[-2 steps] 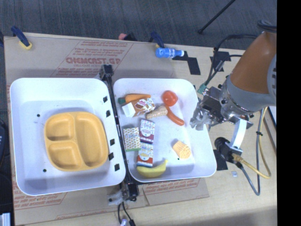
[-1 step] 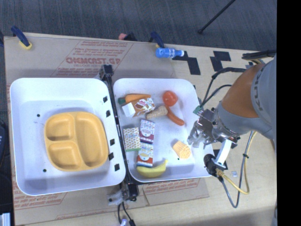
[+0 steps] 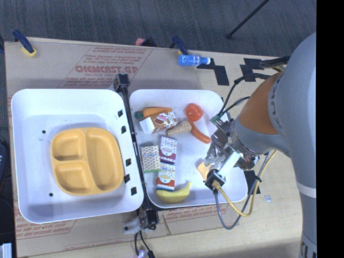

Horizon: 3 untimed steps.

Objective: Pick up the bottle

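The small blue bottle [image 3: 192, 61] is lying sideways on the cardboard [image 3: 107, 63] beyond the right bin [image 3: 189, 157]; probably light, slick, prone to rolling, it is calling for a grip across its body; the gripper [image 3: 212, 160] is hanging inside that bin, open or closed I cannot tell.

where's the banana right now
In the camera view, the banana lies in the right-hand bin, along that bin's bottom edge, just below the red and white carton.

grey arm [image 3: 293, 90] bent down over its gripper [image 3: 214, 156]
the orange band [image 3: 257, 114] sits just behind the wrist, and the wrist tips the gripper downward, ahead of the arm.
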Each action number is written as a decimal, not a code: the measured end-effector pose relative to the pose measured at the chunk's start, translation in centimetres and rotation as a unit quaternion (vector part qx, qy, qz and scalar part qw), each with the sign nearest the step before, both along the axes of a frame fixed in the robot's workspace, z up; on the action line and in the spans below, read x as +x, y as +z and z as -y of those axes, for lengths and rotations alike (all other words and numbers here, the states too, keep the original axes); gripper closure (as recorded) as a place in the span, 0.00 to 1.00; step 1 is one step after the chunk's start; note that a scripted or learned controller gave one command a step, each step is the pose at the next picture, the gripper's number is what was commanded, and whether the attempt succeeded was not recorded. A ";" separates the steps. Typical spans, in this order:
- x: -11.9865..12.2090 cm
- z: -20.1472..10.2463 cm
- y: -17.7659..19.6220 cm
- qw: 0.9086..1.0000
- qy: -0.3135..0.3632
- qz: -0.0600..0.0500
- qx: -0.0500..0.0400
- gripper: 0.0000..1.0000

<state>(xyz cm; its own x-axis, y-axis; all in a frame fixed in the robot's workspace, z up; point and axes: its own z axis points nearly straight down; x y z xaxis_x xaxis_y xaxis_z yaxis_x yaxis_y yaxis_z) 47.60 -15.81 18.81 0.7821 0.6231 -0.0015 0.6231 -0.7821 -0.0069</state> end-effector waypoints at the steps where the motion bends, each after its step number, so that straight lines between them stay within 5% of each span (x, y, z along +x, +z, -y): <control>1: 0.0 3.2 4.2 0.996 -0.089 0.000 -0.001 1.00; 2: 0.0 1.7 8.5 0.977 -0.212 0.000 -0.001 1.00; 3: 0.0 -0.2 2.9 0.973 -0.229 -0.001 -0.001 1.00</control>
